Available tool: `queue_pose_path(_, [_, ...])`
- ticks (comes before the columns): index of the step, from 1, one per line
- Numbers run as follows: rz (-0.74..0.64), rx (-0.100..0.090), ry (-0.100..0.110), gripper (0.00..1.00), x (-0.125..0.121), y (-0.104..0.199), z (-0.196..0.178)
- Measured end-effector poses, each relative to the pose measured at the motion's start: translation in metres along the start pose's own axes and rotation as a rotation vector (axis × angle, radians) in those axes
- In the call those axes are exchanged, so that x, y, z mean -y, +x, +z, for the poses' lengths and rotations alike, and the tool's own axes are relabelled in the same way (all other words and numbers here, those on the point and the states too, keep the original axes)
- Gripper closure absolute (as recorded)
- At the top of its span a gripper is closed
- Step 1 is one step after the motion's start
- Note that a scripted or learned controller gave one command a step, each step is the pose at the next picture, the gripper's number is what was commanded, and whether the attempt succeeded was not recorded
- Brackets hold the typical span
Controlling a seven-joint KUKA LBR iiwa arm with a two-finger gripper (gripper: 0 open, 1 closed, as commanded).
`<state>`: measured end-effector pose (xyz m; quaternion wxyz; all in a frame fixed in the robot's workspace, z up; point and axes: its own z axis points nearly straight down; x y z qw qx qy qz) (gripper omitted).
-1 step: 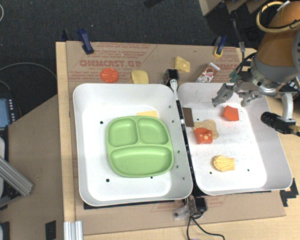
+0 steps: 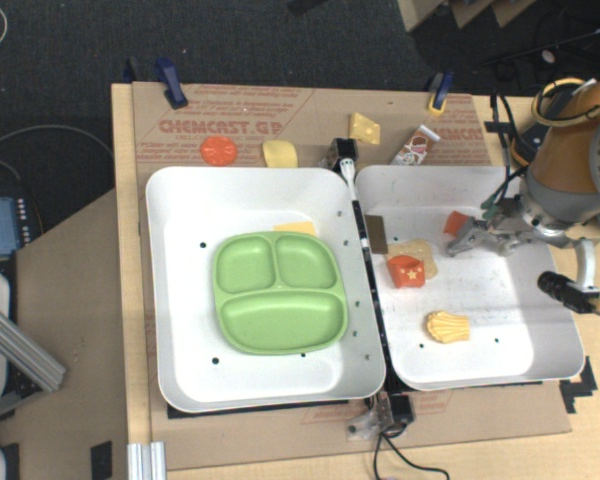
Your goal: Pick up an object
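Resting in the left white bin (image 2: 170, 268), a glossy green divided plate (image 2: 278, 293) with three compartments lies flat, a pale yellow slab (image 2: 296, 229) just beyond its far rim. Behind the bins on the brown cardboard-covered tabletop (image 2: 140, 148) sit a ridged orange disc (image 2: 218, 150), a smooth yellow rounded block (image 2: 279, 154), a yellow wedge (image 2: 364, 128) and a small red-and-white packet (image 2: 415, 147) lying at a slant. In the right white bin (image 2: 520, 353), a red cube-shaped toy with a green spot (image 2: 407, 270) rests against a tan flat piece (image 2: 418, 254), and a ridged yellow shell-like toy (image 2: 447, 327) lies nearer the camera, its long axis roughly left to right. Farther right, a small orange-red piece (image 2: 455, 224) lies just beside the metal hand (image 2: 470, 238), which is low over the bin floor; whether its fingers are parted or touching that piece cannot be told. The grey arm with its orange band (image 2: 570, 158) enters from the right.
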<state>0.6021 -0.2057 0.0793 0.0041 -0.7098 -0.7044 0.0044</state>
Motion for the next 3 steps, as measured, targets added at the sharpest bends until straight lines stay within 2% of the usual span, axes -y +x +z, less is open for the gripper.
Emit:
queue_pose_path(1, [-0.015, -0.002, -0.017, 0.00, -0.041, 0.080, -0.006])
queue_pose_path(2, [-0.009, 0.001, -0.018, 1.00, -0.040, 0.075, -0.017])
queue_pose_path(3, [-0.011, -0.004, -0.010, 1.00, 0.042, 0.131, -0.110])
